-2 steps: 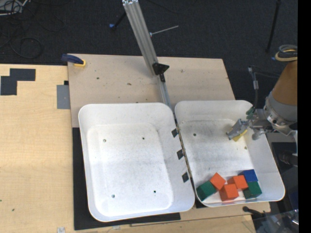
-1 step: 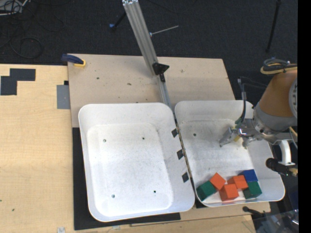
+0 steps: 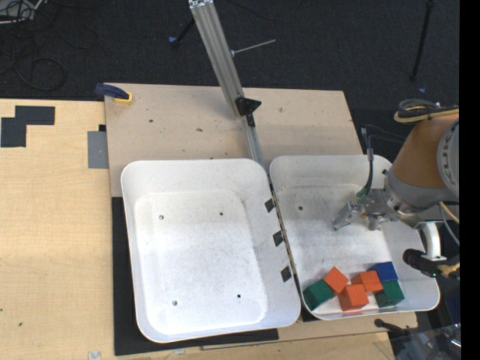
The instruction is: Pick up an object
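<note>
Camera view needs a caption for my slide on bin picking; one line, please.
Gripper over the right bin, apart from the coloured blocks clustered at its near edge.

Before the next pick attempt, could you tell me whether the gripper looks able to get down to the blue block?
Probably yes. The gripper hovers over the right bin, and the blue block lies uncovered at the cluster's edge, though an orange block sits tight beside it.

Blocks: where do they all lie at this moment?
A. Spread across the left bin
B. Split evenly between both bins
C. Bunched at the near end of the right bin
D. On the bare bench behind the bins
C: the orange, green and blue blocks sit clustered at the near end of the right bin, apart from the gripper.
</note>
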Available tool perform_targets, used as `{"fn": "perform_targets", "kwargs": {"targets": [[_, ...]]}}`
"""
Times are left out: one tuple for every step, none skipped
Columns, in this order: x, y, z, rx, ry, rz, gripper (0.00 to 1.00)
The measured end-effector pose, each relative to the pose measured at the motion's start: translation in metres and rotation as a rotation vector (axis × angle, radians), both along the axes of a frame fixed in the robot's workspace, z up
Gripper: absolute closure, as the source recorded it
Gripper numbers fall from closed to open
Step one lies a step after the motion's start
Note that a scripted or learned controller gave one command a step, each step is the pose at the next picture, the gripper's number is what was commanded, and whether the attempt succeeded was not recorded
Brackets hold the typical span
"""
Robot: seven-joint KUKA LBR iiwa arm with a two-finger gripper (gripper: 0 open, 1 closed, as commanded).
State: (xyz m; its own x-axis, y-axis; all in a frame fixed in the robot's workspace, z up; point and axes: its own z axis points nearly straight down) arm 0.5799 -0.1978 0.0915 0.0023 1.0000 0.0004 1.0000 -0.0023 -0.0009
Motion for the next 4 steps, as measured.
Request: {"fn": "perform_targets", "kwargs": {"targets": [[0.0,-0.001,0.01,0.001,0.001,-0.005,1.0],[0.0,0.0,0.073,-0.001,-0.004,0.004,1.0],[0.004,0.0,0.137,-0.002,-0.006,0.003,1.0],[0.004,-0.001,0.152,0.0,-0.001,0.005,1.0]]}}
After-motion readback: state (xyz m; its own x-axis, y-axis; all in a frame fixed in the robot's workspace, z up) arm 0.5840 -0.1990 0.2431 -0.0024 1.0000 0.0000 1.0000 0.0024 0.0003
